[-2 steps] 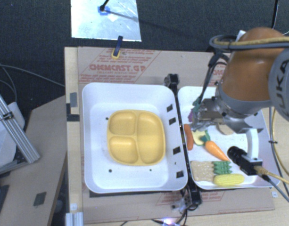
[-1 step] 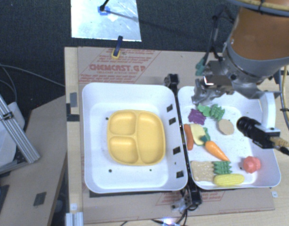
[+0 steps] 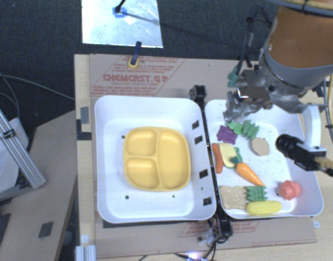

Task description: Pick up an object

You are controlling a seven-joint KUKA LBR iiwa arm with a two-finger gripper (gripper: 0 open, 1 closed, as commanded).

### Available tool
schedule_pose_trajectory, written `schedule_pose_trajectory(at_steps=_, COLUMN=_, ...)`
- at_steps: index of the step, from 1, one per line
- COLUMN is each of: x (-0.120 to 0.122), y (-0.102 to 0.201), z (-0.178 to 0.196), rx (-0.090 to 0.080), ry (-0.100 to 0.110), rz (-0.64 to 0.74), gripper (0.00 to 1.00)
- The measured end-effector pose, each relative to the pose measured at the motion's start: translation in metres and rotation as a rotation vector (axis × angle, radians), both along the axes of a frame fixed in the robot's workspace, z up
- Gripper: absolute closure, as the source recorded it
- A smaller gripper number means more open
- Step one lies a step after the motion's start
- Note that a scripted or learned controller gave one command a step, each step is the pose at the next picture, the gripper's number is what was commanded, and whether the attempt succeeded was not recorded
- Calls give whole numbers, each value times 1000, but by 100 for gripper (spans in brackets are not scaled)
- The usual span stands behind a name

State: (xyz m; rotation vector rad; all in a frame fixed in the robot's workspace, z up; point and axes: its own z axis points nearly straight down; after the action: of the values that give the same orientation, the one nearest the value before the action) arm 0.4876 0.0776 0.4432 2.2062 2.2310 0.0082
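Note:
My gripper (image 3: 233, 112) hangs over the far left corner of the right bin (image 3: 313, 200), just above a purple grape bunch (image 3: 226, 134) and a green leafy piece (image 3: 245, 128). Nothing shows held in it. Toy food is spread through that bin: a tan round slice (image 3: 259, 146), an orange carrot (image 3: 249, 173), a thin red-orange stick (image 3: 217, 157), a pale yellow piece (image 3: 228, 153), a cracker (image 3: 233, 197), a corn cob (image 3: 264, 207), a green piece (image 3: 256, 193) and a red tomato (image 3: 289, 190).
The left bin (image 3: 109, 200) holds a yellow divided plate (image 3: 156, 158). A black divider with clips (image 3: 206, 145) runs between the bins. A black cylinder (image 3: 295, 149) on a bracket juts over the right bin's right side. The arm's orange band (image 3: 305, 31) looms overhead.

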Motion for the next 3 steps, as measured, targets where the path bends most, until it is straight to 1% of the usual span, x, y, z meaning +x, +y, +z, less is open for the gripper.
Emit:
schedule_pose_trajectory(at_steps=1, x=58, y=-51, z=-112, rx=-5, ry=14, rz=-15, gripper=100)
schedule_pose_trajectory(at_steps=2, x=1, y=-49, z=57, rx=3, ry=-15, rz=-6, gripper=100)
schedule_pose_trajectory(at_steps=3, x=6, y=-96, z=-35, rx=-2, ry=10, rz=-14, gripper=100)
